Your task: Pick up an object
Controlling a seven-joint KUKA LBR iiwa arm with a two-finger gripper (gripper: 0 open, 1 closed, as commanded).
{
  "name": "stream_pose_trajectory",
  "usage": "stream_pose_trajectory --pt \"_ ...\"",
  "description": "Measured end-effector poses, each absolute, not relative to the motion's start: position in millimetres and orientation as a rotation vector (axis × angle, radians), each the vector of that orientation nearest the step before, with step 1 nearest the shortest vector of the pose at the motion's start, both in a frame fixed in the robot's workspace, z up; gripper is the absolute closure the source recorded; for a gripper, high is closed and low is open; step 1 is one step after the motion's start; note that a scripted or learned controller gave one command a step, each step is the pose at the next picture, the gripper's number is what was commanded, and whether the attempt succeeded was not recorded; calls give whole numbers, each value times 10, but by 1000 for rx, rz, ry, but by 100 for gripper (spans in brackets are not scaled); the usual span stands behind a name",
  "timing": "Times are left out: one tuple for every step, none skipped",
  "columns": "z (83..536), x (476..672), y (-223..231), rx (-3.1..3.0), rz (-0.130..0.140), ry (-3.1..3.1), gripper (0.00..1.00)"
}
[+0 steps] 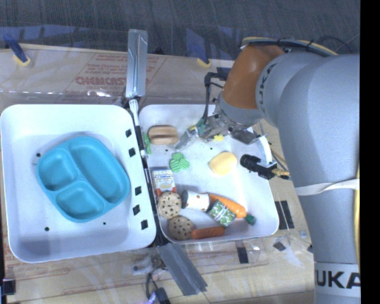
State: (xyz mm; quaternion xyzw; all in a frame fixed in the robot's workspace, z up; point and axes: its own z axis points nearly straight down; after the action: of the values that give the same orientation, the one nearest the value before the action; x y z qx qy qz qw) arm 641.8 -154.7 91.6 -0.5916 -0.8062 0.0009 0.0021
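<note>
Reaching in from the right, the grey arm bends over the right bin, and its claw hangs low over that bin's upper part, its tip aimed toward the left. Whether the claw is apart or together I cannot tell; the tip is small and blurred against the white floor, and nothing can be seen clamped in it.

No 1 object is named by the task, so nearness decides. The bun lies just left of the claw, near the bin's upper left corner, with its long axis running left to right. The green toy sits a little below and left of the claw. The yellow lump sits below and slightly right of it. In my judgement the bun is the likeliest target, since the tip points that way.

Lower in the right bin lie a small printed packet, 2 cookies, a small bottle, a carrot, a green-labelled pack and a sausage, crowded close together along the bottom wall. The left bin holds a blue divided plate with 3 compartments, all bare. Both bins sit side by side on the desk.
</note>
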Motion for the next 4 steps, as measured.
stream_pose_trajectory --pt "938 5936 -1982 -1746 1 -2613 0" --pt "1042 5946 -1972 -1742 0 -2617 100" --pt "1039 5945 -1971 -1741 0 -2616 0" --pt "922 5095 -1872 -1568 -1 -2721 0"
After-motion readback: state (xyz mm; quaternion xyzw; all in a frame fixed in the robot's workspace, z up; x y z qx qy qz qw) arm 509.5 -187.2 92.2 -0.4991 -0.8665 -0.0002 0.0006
